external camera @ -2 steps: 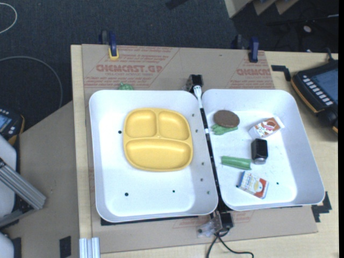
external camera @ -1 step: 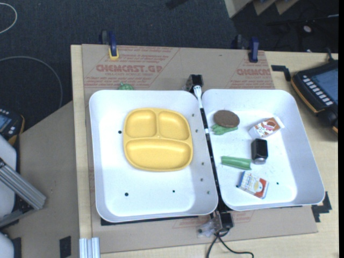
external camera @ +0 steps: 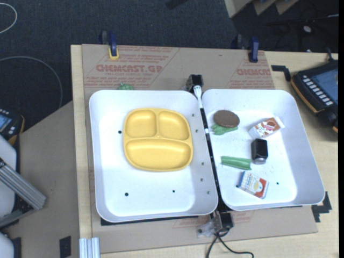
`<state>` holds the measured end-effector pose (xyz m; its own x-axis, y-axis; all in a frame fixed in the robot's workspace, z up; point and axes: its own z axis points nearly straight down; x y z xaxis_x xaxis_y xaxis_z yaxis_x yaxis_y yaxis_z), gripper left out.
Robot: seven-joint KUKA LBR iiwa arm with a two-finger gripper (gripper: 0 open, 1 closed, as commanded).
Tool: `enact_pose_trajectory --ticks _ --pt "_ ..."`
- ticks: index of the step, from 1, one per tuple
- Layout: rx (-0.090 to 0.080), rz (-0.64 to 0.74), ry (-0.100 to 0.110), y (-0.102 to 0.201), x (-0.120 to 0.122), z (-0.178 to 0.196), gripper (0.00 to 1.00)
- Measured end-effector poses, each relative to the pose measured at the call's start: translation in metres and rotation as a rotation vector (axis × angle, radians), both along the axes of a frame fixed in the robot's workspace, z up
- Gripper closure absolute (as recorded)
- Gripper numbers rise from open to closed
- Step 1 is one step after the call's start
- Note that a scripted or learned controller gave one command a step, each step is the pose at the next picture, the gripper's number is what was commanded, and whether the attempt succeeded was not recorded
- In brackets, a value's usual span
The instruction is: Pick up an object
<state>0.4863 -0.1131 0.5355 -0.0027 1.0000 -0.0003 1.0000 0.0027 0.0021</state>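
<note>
Camera view: pick not started, judging by layout; all items lie in the right bin (external camera: 301,144). Brown disc (external camera: 226,119) near its back-left corner, packet (external camera: 266,127) beside it, black block (external camera: 259,150) mid-bin, green stick (external camera: 236,162), 2nd packet (external camera: 252,185) near front edge. Left bin (external camera: 107,160) holds yellow tray (external camera: 158,139). Gripper state: cannot tell. Board (external camera: 134,67) print reads "CHEMCAST"; packet text too small.

You're looking at a robotics lab bench here: 2 white bins (external camera: 107,160) sit on a brown board (external camera: 177,63) held by blue clamps (external camera: 112,43), with loose cables (external camera: 32,63) on dark carpet and a handheld control pad (external camera: 322,87) just beside.
</note>
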Motion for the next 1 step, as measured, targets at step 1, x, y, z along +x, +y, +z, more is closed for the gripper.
enact_pose_trajectory --ticks 1 --pt "-0.002 -0.001 -0.003 0.0165 0.0171 -0.0003 1.00"
